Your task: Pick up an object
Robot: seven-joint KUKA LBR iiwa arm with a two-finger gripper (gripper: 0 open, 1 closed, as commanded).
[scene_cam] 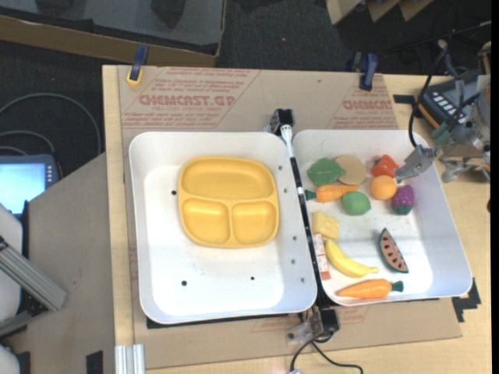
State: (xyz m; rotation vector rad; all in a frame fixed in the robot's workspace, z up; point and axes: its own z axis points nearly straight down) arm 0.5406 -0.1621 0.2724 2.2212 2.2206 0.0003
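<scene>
A: The grey two-finger gripper (408,170) hangs over the far right part of the right-hand shallow white bin (437,263), its metal tip just beside the round orange toy fruit (382,187).

B: And the fingers?

A: Hard to call; from this slant one cannot tell whether they are wide or narrow. Nothing is seen between them.

B: What lies around that tip?

A: The red toy tomato (384,165) sits just behind the orange, toward the bin's far edge, and the purple toy grape bunch (403,199) lies just to the right of it. The round green toy fruit (356,202) is near, toward the bin's middle.

B: Further left?

A: A leafy green toy vegetable (324,170) and a tan flat toy disc (350,168) touch near the far left corner, with an orange toy carrot (335,193) just in front of them. A pale yellow toy cheese wedge (326,226) and a yellow toy banana (347,260) hug the left edge. The watermelon slice toy (393,251) lies mid-bin, a second orange carrot (365,289) by the near edge.

B: The other bin?

A: The left-hand white bin (156,271) carries a yellow plastic three-compartment plate (229,201) toward its far edge.
</scene>
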